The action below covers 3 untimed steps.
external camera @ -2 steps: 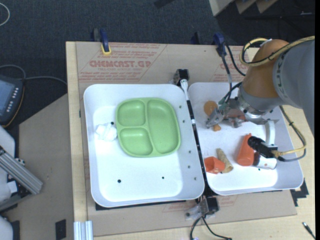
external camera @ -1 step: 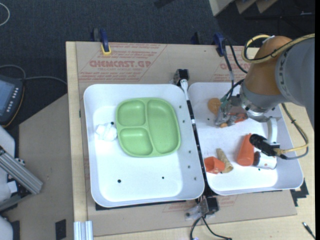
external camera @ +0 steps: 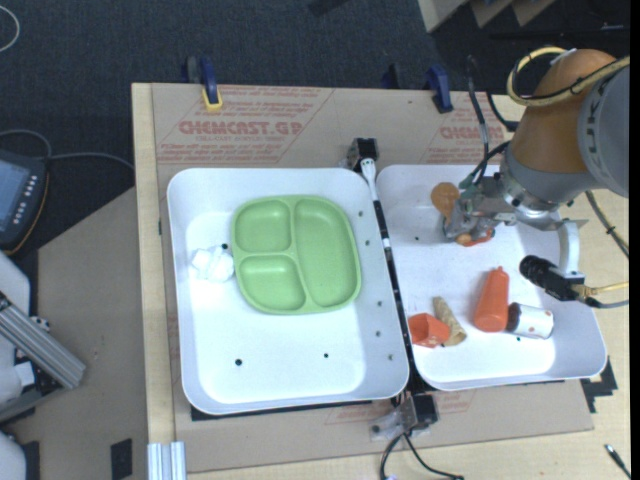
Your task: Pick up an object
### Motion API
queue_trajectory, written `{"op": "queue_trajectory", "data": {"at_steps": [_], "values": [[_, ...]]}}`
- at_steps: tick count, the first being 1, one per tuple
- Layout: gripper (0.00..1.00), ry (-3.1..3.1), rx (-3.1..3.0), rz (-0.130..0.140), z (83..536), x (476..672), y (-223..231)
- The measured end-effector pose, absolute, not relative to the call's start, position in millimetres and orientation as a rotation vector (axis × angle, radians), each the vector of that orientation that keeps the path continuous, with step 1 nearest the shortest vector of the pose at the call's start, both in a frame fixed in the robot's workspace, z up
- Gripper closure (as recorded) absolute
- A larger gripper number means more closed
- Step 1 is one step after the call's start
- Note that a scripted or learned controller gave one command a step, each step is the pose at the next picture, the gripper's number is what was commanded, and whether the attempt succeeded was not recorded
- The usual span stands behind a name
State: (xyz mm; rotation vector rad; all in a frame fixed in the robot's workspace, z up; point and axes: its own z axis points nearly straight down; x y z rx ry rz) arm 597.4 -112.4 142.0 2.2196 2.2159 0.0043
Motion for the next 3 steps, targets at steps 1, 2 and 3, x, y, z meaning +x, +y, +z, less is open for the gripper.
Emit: {"op": "queue_trajectory", "data": {"at_steps": [1,2,3], "values": [[1.00,2.220,2.216,0.005,192.0,604.8,-104.6],[1.00,2.219,2.217,0.005,227.2,605.9,-104.5],[1.00,2.229,2.218,-0.001,221.4,601.8,-53.3]]}}
